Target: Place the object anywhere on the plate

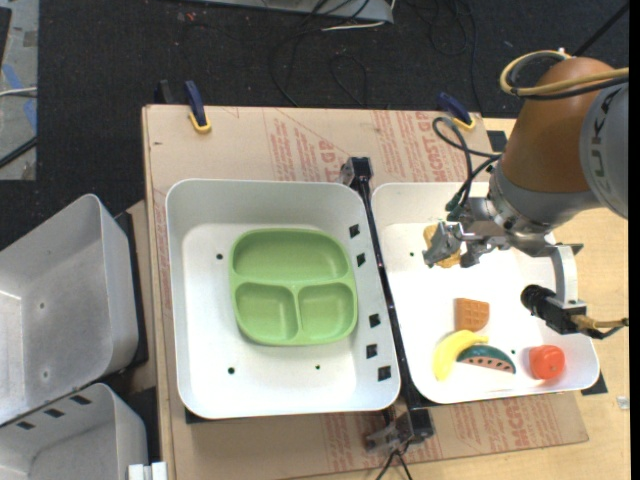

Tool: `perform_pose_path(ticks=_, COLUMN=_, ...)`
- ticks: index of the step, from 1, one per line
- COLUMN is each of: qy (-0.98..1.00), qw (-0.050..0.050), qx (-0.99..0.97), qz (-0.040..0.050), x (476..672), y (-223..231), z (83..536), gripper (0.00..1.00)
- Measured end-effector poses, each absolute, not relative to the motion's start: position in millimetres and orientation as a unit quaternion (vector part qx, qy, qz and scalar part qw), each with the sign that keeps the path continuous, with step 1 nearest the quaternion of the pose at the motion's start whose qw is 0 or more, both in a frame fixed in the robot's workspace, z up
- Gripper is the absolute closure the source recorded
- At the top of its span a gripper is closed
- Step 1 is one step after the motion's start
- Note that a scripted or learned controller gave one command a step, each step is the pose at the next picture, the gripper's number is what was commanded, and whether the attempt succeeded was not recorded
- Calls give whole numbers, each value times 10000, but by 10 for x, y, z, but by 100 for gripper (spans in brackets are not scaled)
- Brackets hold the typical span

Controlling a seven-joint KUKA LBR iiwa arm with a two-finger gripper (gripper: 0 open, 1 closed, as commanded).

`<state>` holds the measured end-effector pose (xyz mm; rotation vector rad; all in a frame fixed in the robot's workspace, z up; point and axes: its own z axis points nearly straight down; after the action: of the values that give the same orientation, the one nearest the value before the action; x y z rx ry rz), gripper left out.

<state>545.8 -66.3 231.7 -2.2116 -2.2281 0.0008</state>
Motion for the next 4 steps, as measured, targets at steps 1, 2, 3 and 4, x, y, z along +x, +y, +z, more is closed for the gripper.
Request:
perform_pose_path(ticks=1, qy=-7101, qw=10, qx=-7041, qz=-3, x=5428, y=-154, z=2350, gripper=100)
perform_pose_path(ticks=2, qy=-7100, qw=12, qx=-7042, qz=2, x=5276, y=461, z=2356, gripper=100)
perform_pose_path(ticks=3, qy=-7105, qw=9, qx=-7037, qz=-5, x=5114, y=981, z=2442, gripper=100)
perform_pose_path(ticks=4, qy=-7096, qw=13, qx=-7046, qz=10, x=4915, y=1418, z=2266, gripper=100)
